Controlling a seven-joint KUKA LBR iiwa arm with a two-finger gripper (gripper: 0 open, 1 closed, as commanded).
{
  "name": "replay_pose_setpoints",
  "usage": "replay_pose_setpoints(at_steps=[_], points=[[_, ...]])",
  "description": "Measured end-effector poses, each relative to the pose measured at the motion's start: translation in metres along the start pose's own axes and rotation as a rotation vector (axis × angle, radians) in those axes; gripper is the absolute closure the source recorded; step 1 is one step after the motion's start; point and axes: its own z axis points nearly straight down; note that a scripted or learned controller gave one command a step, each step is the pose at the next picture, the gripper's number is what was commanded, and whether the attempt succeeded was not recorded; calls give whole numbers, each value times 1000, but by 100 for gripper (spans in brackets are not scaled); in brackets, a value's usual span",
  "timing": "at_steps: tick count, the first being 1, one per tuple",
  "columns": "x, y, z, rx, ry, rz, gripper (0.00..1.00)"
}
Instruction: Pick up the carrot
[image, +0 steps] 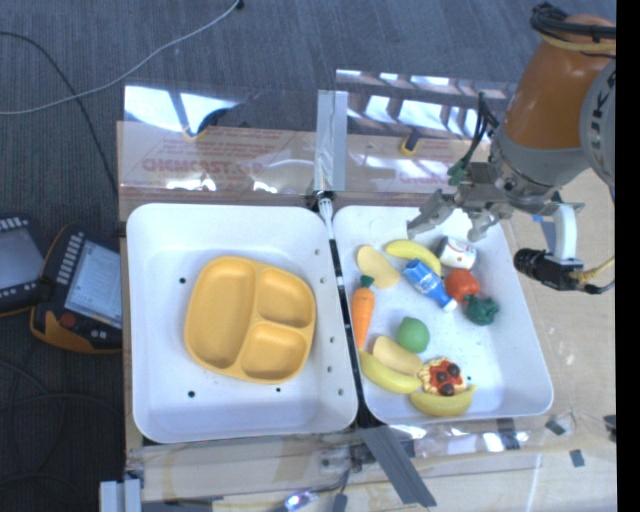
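camera view, starting at the near edge of the right bin (535, 385), shows a cluster of toy food: a banana (443, 402) with a small red-and-dark piece on top of it, a second banana (388, 373) curving just beside it, a pale oblong piece and a green ball (413, 333) a little farther in. the carrot (362, 312) lies along the right bin's left wall, close to the divider between the two bins, orange body pointing toward the near side and its green top toward the far side; nothing rests on it, though a pale yellow piece sits just beyond its top. in the left bin (160, 390) a yellow sectioned plate (251, 318) sits alone. farther in on the right are a blue packet (427, 282), a red tomato-like piece (461, 284) with a green sprig beside it, another banana and a small white cup. farthest, over the right bin's far edge, the end effector (459, 219) hangs with its fingers spread apart and nothing between them, well apart from the carrot and closer to the far banana and cup. i judge this to be the approach step, with no grasp begun. the next move calls for travelling left and toward the near side across the bin, turning the fingers to straddle the carrot's narrow width, and descending without jamming a finger against the bin wall.
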Motion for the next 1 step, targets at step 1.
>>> replay_pose_setpoints(at_steps=[1], points=[[6,-37,161,0,1,-290,0]])
